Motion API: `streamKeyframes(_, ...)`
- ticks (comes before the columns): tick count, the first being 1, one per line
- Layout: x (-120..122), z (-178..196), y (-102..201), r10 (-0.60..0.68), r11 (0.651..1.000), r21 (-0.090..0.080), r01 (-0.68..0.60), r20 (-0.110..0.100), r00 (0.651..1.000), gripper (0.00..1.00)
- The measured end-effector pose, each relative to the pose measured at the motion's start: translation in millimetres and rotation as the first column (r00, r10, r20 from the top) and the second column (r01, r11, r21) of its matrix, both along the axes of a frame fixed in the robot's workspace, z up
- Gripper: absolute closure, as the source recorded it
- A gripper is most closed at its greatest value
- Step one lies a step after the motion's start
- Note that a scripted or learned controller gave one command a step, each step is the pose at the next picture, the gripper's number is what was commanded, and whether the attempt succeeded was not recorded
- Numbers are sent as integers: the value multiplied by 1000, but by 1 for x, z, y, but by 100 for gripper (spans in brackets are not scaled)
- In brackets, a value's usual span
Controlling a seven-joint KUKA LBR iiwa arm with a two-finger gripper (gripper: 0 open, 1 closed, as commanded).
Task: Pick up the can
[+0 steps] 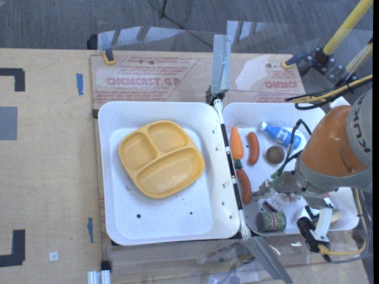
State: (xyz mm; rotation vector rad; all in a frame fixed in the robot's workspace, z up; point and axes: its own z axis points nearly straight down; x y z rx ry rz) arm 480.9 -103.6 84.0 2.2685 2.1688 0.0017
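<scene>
- Over the right bin, the grey arm with its orange band is reaching in from the right, and its gripper is hovering low above the bin's white floor.
- Whether the metal tool is apart or together I cannot tell; a tangle of dark and shiny parts is hiding its tips.
- Just below the gripper, the can is lying on its side near the bin's front wall: a short cylinder with a dull green label and a pale round end facing left. Nothing is showing it clamped in the tool.
- Left of the gripper, a reddish sausage-shaped toy is lying lengthwise beside the bin's left wall.
- Beyond the gripper, toward the bin's far end, a smooth orange carrot and a second red sausage are lying side by side, apart from each other.
- Above the gripper, a small round brown item is resting just beside the arm's casing, and a blue and white bottle is lying tilted further back.
- Well to the gripper's left, the left bin is holding a glossy yellow plastic divided plate, rounded at the corners, with three shallow compartments.
- Behind both bins, flattened cardboard with red printing is lying on the pale wooden bench.
</scene>
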Motion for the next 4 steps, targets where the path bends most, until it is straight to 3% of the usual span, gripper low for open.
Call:
streamKeyframes(2,1,0,-2,254,967,2,-254,2,967,0)
streamKeyframes(3,1,0,-12,565,825,1,-565,2,825,0)
streamKeyframes(4,1,7,-13,561,827,7,-561,0,828,100)
